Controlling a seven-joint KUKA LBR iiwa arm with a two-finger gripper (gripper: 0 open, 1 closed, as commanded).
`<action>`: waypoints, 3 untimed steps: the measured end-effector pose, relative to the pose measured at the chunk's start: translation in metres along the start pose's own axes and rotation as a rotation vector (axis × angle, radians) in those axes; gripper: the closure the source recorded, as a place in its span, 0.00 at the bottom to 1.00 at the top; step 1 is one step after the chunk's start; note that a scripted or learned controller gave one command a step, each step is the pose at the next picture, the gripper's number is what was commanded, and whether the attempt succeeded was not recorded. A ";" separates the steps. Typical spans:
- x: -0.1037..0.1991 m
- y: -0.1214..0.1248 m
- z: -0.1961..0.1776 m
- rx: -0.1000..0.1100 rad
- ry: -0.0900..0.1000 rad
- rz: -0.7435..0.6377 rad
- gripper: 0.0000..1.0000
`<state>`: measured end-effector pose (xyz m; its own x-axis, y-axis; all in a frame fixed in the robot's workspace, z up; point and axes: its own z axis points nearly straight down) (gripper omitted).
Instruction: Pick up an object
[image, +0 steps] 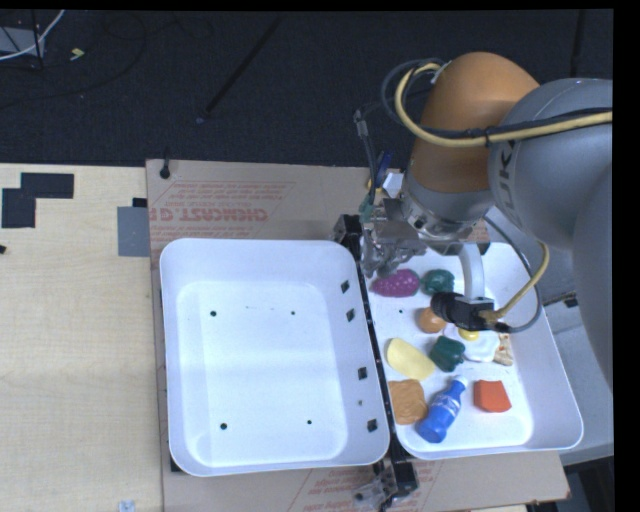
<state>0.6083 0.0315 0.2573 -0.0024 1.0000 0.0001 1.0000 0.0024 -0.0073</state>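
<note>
While the grey arm (545, 170) with its orange band reaches in from your right, the end effector (385, 258) hangs over the upper left corner of the right-hand shallow white bin (560, 415), close beside the purple bunch of toy grapes (397, 284). You cannot tell from this slant whether it is apart or together, because the wrist and cabling cover it.

You see the pickable things all gathered in that right-hand bin. Right of the grapes lies a dark green rounded piece (437, 281). Below it sits a small orange ball-like toy (431, 320), and a black fitting crosses just beside it. Lower down you find a pale yellow oval toy (409, 358), with a second dark green chunk (447, 352) next to it on the right. Near the front rim a tan waffle-textured square (406, 400) lies beside a blue plastic toy bottle (441, 410), and an orange-red block (491, 396) sits to the right of the bottle.

The left-hand shallow white bin (180, 350) sits touching its neighbour, both resting on a cardboard sheet (250, 200) on the pale wooden surface (70, 350).
</note>
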 end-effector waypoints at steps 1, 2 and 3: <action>0.142 0.024 -0.005 -0.007 0.004 -0.012 1.00; 0.179 0.030 0.029 -0.002 -0.001 -0.001 1.00; 0.213 0.036 0.039 -0.004 -0.001 -0.001 1.00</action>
<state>0.6436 0.2447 0.2178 -0.0035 1.0000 -0.0005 1.0000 0.0035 -0.0029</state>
